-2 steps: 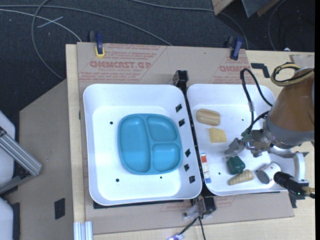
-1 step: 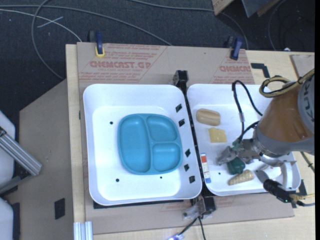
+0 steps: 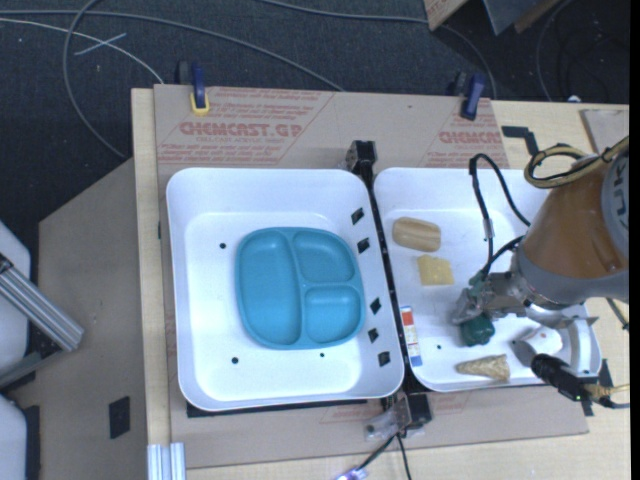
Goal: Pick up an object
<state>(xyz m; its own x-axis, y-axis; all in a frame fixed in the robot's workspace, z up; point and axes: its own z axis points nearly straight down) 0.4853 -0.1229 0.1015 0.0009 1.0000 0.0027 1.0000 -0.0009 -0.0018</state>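
Green object (image 3: 477, 329) sits under the pincer (image 3: 474, 311) in the right bin (image 3: 455, 183) (grip state unclear).

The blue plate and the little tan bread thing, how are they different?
The blue plate is wide, flat and split into three sections; the bread roll is small, rounded and tan. The blue plate lies alone in the left bin; the bread roll lies in the right bin among other bits. Neither touches the gripper.

Small green object (image 3: 477, 329), right bin, near front
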